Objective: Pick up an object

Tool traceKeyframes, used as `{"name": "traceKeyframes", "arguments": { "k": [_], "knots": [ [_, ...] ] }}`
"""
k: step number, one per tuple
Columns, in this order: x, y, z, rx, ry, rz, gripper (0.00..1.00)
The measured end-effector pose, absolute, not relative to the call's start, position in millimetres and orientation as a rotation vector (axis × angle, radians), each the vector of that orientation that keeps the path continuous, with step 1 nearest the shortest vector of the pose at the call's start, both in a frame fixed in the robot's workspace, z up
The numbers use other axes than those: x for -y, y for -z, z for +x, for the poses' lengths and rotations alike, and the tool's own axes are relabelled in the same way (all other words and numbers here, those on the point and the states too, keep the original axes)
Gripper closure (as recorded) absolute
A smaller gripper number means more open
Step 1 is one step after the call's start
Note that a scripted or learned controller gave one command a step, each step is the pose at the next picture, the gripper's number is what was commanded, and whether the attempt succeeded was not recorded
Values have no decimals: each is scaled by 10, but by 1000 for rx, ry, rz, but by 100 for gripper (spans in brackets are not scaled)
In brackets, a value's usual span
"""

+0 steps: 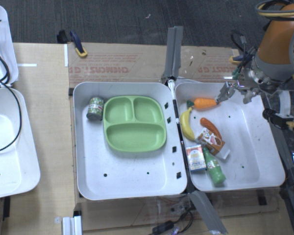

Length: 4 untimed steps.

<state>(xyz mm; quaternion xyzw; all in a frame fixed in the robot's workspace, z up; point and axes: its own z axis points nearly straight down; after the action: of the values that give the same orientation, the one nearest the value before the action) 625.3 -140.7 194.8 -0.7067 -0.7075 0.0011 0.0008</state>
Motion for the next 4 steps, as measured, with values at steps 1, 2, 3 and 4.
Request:
{"name": "traceKeyframes", "arguments": {
  "k": [1, 2, 3, 4],
  "knots": [
    [952, -934, 6576, 2342, 2, -2097, 0],
    [957, -1016, 6556, 2335, -7, -2093, 100],
    [961, -1015, 6554, 2335, -8, -2093, 0],
    [970, -1111, 6558, 2335, -8, -2095, 100]
  ]
}}
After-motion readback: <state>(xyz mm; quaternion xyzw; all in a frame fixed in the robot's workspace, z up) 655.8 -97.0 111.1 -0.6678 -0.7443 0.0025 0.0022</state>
